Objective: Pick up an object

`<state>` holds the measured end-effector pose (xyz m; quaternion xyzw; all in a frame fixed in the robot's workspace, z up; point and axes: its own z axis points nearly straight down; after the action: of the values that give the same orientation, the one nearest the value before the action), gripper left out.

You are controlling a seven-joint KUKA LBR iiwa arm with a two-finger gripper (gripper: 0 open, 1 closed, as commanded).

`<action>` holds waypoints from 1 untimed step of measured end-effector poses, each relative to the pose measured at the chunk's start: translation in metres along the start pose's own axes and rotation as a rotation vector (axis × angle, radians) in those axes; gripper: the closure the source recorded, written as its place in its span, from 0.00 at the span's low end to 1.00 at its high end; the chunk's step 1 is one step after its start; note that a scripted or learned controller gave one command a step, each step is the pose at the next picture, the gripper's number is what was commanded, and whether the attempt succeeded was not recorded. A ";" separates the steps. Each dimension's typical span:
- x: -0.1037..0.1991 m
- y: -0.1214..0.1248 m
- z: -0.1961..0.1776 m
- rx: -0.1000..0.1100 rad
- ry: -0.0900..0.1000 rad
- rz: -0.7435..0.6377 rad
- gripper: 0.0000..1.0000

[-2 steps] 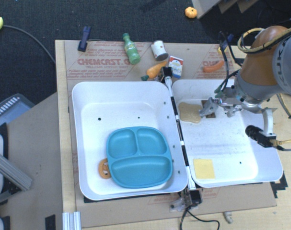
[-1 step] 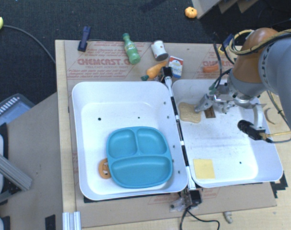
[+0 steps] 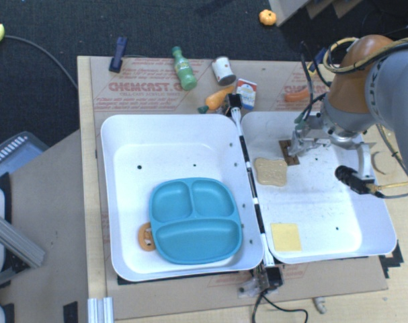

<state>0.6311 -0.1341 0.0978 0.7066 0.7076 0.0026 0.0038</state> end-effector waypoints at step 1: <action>0.000 0.000 0.000 0.001 0.000 0.000 0.00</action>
<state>0.6309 -0.1341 0.0976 0.7066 0.7076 0.0024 0.0036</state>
